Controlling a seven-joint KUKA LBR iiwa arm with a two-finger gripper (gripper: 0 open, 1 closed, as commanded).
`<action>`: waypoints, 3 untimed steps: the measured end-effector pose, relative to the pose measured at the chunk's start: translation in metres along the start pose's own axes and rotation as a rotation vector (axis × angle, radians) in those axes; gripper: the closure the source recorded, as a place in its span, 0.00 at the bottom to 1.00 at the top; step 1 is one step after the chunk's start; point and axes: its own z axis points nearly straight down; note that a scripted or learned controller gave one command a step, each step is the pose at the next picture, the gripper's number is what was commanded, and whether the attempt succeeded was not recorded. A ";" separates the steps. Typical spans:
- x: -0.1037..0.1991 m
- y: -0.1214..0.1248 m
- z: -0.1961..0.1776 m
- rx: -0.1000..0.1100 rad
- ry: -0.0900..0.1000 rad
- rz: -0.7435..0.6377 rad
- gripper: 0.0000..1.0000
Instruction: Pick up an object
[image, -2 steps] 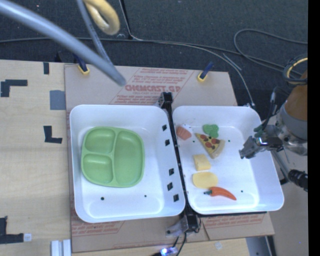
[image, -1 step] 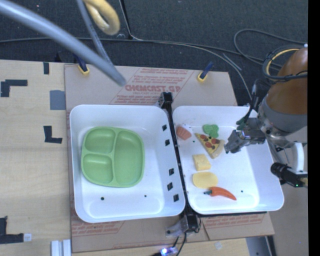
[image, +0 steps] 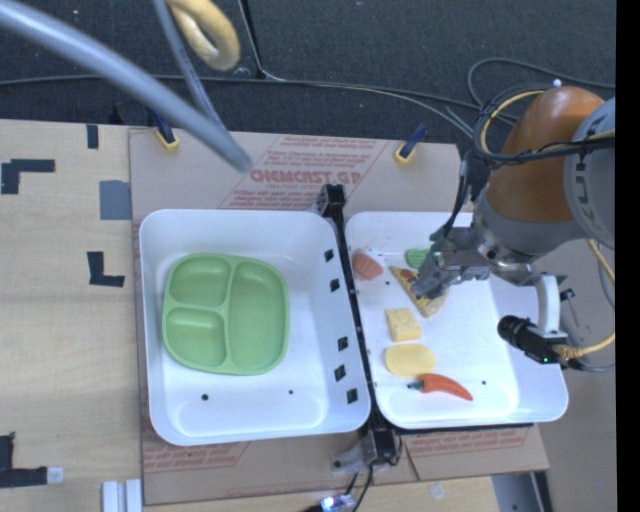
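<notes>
Landmark: the black divider (image: 343, 290) runs between the two shallow white bins, and every place below is told from it.
Left bin (image: 180, 410): it lies left of the divider and holds a light green plastic tray with three sections (image: 226, 313). The tray lies flat, near the bin's left side.
Right bin (image: 520, 400): it lies right of the divider and holds the toy food.
Pink piece (image: 367, 266): a small round pink-red toy, just right of the divider, near the bin's top.
Cheese block (image: 403, 324): a pale yellow square toy, a little way right of the divider, in the middle of the bin.
Yellow slice (image: 410, 359): a flat, rounded yellow toy just below the cheese block.
Chili pepper (image: 441, 385): an orange-red toy pepper with a green stem, touching the yellow slice's lower edge.
Arm: grey with an orange band, it reaches in from the right.
Gripper (image: 432, 283): it is low over the right bin, right of the pink piece and above the cheese block. A tan piece and something green sit right at its tip. I cannot tell if it is gripping anything.
</notes>
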 end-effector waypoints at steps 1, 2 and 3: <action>0.040 0.019 0.007 0.000 0.000 0.001 1.00; 0.086 0.039 0.020 0.000 0.000 0.000 1.00; 0.138 0.057 0.011 -0.002 0.001 -0.001 1.00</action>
